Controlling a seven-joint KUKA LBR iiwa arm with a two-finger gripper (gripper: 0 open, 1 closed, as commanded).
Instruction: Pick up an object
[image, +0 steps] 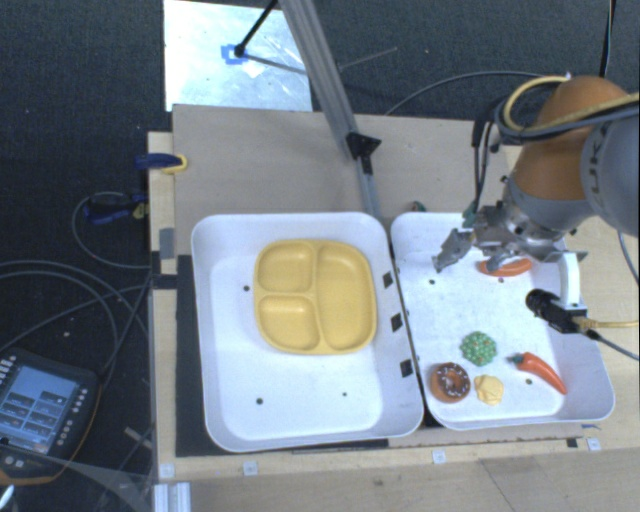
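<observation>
The pick is not yet made: the claw (470, 243) hangs over the upper part of the right bin (430, 300), and whether it is open or closed I cannot tell. Just beside it lies an orange-red sausage-like piece (505, 267), flat on the bin floor, long axis roughly left-right across the view. It looks the likeliest target, still to be gripped and lifted.

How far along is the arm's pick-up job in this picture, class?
Done: the gripper has reached over the right bin. In hand: nothing visible. It hangs beside a red-orange object. Left: grasping and lifting. The doughnut, green piece, yellow piece and carrot lie untouched at the bin's near end.
</observation>
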